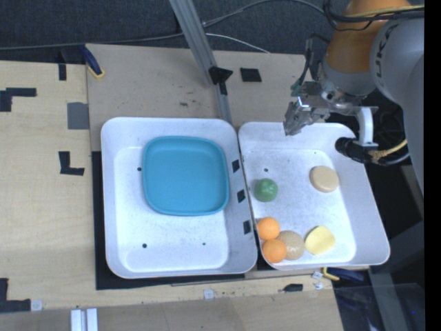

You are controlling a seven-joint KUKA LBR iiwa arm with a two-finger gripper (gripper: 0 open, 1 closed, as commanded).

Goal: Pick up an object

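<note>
Five small pieces lie in the right bin (365, 205), and I read them from the near edge back. Nearest me, two orange balls (271, 240) touch each other at the near left corner, with a tan round piece (292, 245) pressed against them and a yellow piece (320, 240) just beside that; I judge the crowding makes them awkward to grasp cleanly. Further in, a green ball (266, 189) sits alone by the left wall, and a cream disc (324, 178) lies apart toward the right, each with free room around it. The left bin (117, 205) holds a blue plate (185, 175). Farthest back, the gripper (295, 124) hangs over the right bin's far rim, nothing between its fingers; I cannot tell whether they are parted or closed.
</note>
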